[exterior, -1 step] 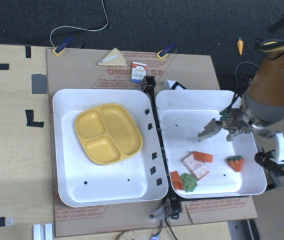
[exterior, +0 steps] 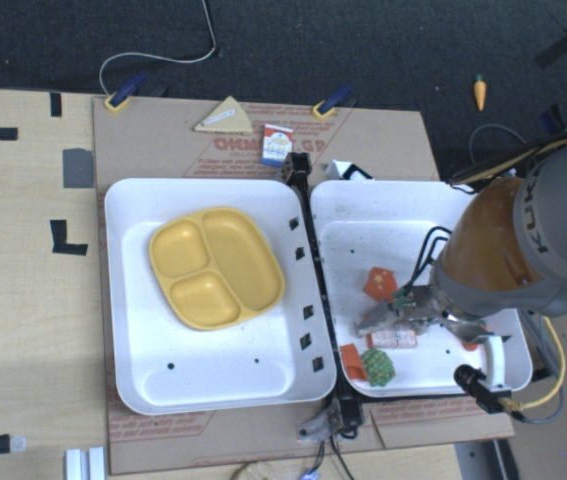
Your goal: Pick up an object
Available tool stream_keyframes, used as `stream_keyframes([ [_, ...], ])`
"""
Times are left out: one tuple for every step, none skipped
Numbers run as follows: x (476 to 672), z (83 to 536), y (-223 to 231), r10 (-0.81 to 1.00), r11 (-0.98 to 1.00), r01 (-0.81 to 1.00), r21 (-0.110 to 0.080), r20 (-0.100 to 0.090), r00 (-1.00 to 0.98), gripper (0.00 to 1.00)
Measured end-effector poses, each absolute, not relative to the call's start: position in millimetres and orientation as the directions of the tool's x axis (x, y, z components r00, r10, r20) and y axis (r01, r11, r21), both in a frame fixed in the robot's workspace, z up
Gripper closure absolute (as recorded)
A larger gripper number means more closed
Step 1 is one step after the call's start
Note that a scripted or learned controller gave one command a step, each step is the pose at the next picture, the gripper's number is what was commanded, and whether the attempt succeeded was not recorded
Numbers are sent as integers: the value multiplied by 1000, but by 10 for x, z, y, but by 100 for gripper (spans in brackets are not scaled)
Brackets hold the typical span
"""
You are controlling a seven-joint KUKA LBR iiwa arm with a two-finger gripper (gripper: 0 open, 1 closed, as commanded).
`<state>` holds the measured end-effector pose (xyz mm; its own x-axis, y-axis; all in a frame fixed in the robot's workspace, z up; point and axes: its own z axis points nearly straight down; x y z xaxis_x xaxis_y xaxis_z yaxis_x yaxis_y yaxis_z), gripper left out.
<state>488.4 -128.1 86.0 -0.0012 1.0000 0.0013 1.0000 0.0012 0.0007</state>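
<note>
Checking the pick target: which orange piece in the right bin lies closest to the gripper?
The upper orange piece, just above the gripper; the other sits lower, beside the green item.

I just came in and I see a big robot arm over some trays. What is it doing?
The grey and orange robot arm is reaching into the right bin to pick something up. Its tool is low over a few small things there: an orange-red block, a small pale packet and a green toy. I cannot tell if it has hold of anything yet. The left bin holds a yellow divided plate.
</note>
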Motion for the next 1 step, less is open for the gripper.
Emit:
stream_keyframes([
  [5350, 862, -1010, 1000, 2, 1000, 4, -1, -2, 0],
])
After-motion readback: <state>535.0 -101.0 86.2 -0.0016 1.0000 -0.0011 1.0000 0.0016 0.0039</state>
